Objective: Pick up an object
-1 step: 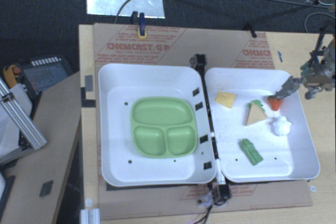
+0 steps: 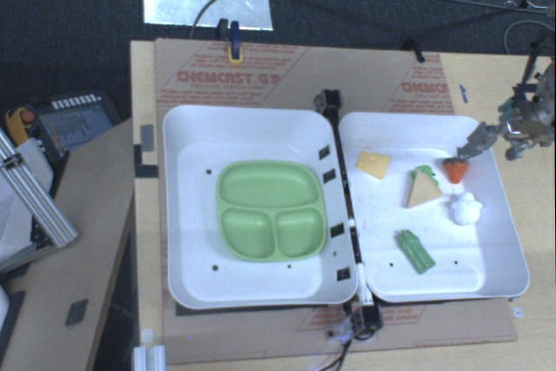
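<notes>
Red "CHEMCAST G9" print (image 2: pixel 228 76) on board (image 2: pixel 287 65)

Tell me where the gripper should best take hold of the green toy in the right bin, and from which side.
Grip the green toy across its narrow middle, coming straight down from above. It lies flat and elongated, running diagonally, with free floor on both long sides, so fingers probably fit there.
</notes>
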You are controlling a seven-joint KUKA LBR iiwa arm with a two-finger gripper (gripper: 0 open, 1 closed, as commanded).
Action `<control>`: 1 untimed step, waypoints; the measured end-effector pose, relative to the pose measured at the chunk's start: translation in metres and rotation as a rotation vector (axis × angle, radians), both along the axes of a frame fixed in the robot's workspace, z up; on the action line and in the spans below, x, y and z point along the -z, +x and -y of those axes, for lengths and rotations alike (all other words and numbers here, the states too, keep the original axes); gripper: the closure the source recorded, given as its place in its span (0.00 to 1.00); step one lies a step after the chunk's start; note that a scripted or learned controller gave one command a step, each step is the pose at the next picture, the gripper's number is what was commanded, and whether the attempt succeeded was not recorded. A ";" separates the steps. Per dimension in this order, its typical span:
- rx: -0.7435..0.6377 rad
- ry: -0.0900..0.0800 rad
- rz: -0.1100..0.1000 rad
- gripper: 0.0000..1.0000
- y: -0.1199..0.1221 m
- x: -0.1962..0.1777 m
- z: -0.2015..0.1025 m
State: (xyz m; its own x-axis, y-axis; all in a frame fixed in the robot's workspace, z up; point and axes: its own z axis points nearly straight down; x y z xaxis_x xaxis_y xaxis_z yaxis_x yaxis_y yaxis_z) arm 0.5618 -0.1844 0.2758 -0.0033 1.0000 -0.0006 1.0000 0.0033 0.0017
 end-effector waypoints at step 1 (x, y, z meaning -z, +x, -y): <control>0.001 0.001 -0.003 0.00 -0.002 0.045 -0.007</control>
State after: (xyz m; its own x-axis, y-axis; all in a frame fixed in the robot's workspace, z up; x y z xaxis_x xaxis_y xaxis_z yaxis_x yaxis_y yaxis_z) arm 0.5596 -0.1769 0.2311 -0.0021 1.0000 0.0003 1.0000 0.0021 -0.0009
